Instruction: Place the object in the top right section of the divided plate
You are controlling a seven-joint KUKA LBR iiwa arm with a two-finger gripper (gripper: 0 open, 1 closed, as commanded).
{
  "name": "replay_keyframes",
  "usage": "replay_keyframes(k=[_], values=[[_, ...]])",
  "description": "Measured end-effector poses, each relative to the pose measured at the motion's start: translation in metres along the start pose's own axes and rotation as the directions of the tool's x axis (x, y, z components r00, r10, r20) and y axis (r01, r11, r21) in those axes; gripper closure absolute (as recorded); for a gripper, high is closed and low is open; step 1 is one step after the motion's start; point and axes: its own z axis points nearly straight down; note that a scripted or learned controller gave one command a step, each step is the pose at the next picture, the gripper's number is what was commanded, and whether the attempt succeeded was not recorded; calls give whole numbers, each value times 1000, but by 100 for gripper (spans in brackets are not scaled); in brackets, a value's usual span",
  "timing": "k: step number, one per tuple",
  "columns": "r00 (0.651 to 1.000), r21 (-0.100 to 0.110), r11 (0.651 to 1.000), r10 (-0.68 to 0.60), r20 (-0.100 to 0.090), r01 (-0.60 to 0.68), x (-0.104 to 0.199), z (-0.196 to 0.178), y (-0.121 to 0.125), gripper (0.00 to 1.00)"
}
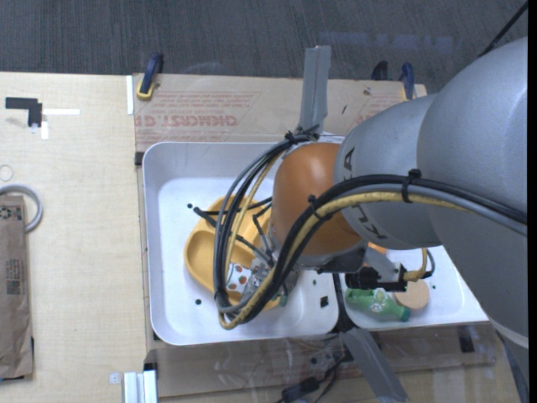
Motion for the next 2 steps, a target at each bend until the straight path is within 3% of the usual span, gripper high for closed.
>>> replay_keyframes(k=[1, 2], values=[[969, -14, 970, 245, 15, -244, 26, 15, 75, 100], [970, -17, 970, 243, 15, -243, 26, 14, 76, 0]])
